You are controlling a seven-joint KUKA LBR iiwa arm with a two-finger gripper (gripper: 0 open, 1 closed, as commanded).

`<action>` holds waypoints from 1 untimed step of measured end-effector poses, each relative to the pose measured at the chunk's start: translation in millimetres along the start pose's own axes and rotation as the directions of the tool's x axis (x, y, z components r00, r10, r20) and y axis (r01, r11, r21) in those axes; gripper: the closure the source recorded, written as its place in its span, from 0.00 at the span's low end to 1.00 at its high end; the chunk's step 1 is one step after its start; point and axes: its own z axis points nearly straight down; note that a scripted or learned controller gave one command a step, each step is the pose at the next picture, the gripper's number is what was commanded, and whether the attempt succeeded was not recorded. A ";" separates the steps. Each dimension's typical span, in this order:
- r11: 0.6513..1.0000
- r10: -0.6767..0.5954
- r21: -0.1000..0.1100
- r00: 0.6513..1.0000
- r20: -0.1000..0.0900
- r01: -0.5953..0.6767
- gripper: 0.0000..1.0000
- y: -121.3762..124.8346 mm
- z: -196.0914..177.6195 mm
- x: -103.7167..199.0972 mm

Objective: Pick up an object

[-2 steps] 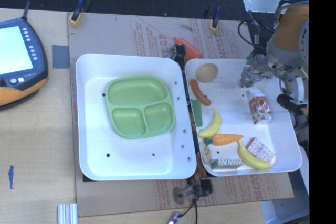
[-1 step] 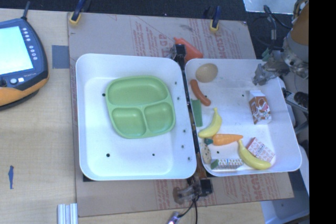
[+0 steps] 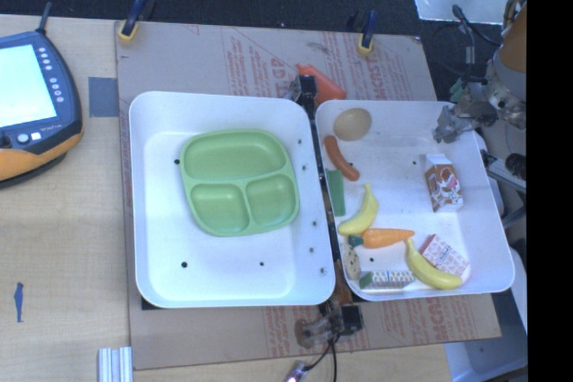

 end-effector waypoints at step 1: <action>1.000 0.000 0.000 1.000 0.000 0.000 0.00 -0.1 0.1 0.1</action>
